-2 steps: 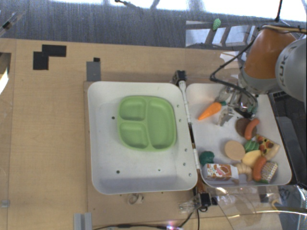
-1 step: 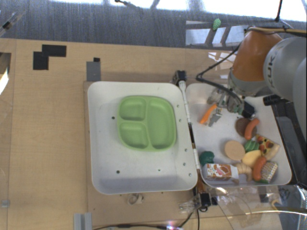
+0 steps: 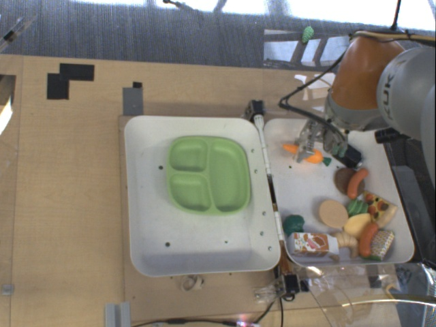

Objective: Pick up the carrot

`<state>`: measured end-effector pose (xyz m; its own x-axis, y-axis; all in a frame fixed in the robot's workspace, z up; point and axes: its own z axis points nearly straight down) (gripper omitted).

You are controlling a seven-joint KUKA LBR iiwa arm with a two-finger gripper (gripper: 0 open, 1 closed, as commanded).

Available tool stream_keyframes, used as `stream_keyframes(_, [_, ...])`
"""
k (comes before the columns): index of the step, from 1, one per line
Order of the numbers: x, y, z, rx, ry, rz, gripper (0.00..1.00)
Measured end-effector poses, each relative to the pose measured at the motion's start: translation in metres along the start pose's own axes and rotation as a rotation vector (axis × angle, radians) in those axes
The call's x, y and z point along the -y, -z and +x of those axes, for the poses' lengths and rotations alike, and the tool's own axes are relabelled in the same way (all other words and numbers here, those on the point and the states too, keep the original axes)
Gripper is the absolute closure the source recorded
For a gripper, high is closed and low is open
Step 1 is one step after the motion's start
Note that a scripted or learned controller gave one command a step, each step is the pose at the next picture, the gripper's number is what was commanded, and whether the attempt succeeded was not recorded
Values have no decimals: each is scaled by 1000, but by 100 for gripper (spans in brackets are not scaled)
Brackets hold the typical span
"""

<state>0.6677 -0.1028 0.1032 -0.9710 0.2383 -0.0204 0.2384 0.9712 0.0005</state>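
The carrot [image 3: 313, 157] is a small orange toy with a green top. It lies in the upper left part of the right bin [image 3: 281, 182]. My gripper [image 3: 310, 144] is down directly over the carrot's middle and hides part of it. Orange shows on both sides of the gripper. The carrot rests on the bin floor. The grey arm with its orange band [image 3: 361, 67] reaches in from the upper right.
Several toy foods are heaped in the right bin's lower right: a sausage [image 3: 357, 182], a pizza slice [image 3: 379, 206], a round cookie [image 3: 333, 213], broccoli [image 3: 293, 224] and a bottle [image 3: 314, 244]. The left bin [image 3: 143, 182] holds a green divided plate [image 3: 208, 174].
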Motion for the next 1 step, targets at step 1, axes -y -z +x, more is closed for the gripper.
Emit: stream_keyframes(1, [-32,90,21,-1,-153,-5,100])
